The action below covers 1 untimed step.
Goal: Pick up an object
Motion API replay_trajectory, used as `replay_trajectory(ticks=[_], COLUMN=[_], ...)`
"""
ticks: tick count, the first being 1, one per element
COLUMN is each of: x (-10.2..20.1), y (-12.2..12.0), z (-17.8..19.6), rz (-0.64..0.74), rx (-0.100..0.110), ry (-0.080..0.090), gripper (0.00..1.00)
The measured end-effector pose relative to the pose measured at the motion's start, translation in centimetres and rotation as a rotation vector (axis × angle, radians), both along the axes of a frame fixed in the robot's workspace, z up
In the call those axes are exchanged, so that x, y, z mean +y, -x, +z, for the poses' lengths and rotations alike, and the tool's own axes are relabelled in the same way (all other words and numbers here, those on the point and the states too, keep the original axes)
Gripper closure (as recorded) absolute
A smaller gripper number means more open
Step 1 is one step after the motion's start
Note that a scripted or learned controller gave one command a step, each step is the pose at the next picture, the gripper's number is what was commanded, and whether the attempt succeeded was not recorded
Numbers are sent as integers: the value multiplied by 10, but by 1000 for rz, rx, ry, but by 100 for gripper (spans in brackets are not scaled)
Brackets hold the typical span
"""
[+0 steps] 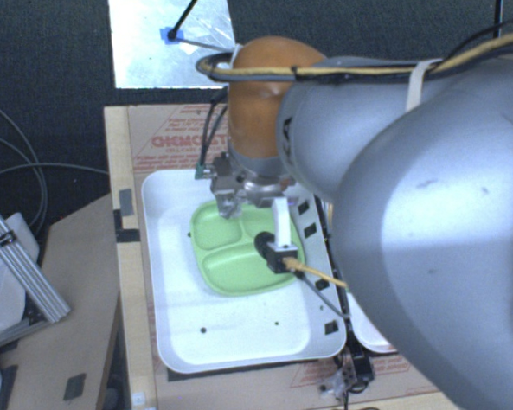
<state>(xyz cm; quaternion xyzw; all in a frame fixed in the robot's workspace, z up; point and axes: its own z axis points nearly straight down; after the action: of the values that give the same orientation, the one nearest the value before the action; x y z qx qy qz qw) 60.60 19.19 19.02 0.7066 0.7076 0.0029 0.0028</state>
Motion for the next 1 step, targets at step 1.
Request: replay_trajectory(ticks=[1], x=[-15], y=[74], z=[129], rz=[3], rx=[-1], ry=[-5], gripper=[100])
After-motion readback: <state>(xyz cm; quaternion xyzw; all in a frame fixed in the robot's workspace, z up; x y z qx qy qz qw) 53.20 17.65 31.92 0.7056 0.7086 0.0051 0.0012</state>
